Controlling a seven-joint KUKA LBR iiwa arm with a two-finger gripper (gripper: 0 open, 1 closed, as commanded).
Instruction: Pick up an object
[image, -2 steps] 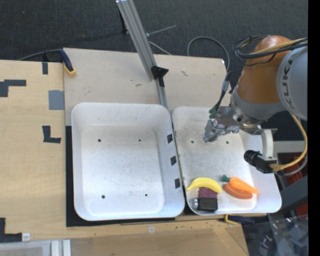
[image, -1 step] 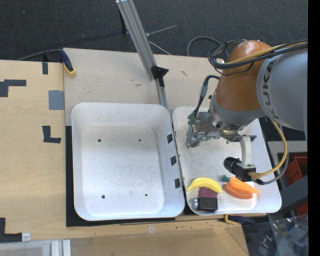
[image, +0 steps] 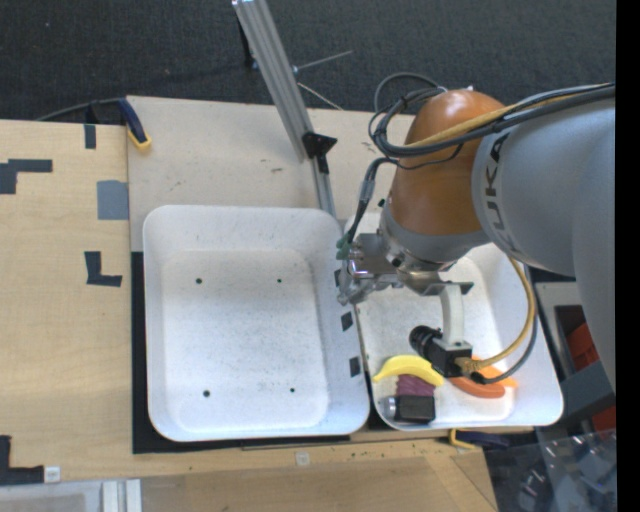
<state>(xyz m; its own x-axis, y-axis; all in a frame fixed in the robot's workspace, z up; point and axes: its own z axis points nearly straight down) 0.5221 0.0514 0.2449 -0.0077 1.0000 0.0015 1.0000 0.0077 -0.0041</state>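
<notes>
My gripper (image: 350, 282) hangs below the grey wrist and orange band, over the left edge of the right bin (image: 540, 400), close to the rim it shares with the left bin. Nothing shows in its grasp. At the near end of the right bin lie a yellow curved piece (image: 404, 368), a small maroon piece (image: 411, 385) just under it, and a black block (image: 416, 407) by the front rim. A flat orange piece (image: 490, 389) lies to their right. All of these sit well in front of the gripper, apart from it.
The left bin (image: 240, 320) is a shallow white tray with a speckled floor. A slanted metal rail (image: 290, 100) runs down from the top toward the bins' shared corner. The bulky arm covers much of the right bin's far half.
</notes>
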